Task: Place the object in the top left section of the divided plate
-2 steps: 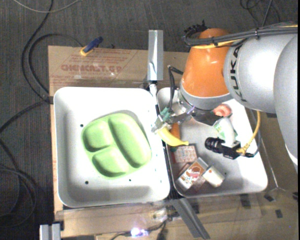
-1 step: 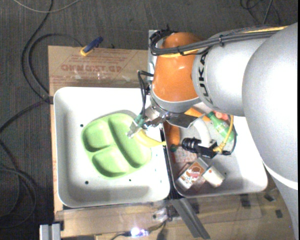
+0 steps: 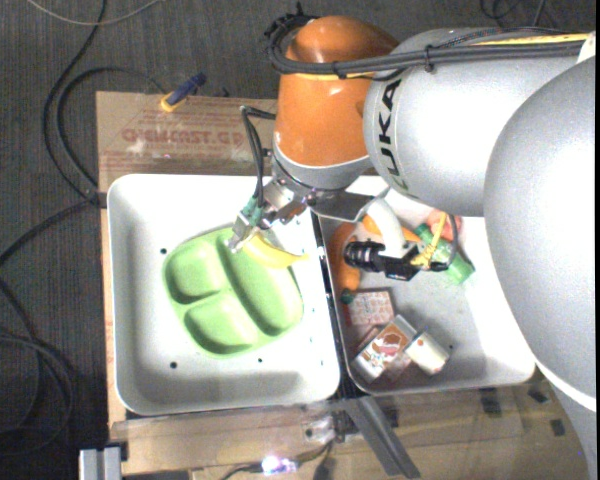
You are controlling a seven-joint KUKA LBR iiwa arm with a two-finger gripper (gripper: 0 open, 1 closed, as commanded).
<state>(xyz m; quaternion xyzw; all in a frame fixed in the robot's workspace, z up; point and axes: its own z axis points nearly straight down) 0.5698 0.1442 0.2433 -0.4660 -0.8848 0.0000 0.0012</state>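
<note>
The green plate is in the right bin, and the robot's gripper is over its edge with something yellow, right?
Not quite. The green plate is in the left bin, not the right one. The camera view shows it there. The rest holds: the gripper is over the plate's upper right edge, with a yellow thing right by its tip.

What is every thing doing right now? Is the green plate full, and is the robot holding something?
green divided plate: lying flat in the left bin, sections bare.
yellow object: at the plate's upper right edge, under the tool.
tool: down over the plate's top edge; grip unclear.
right bin: holds several small packages and toys.
</note>
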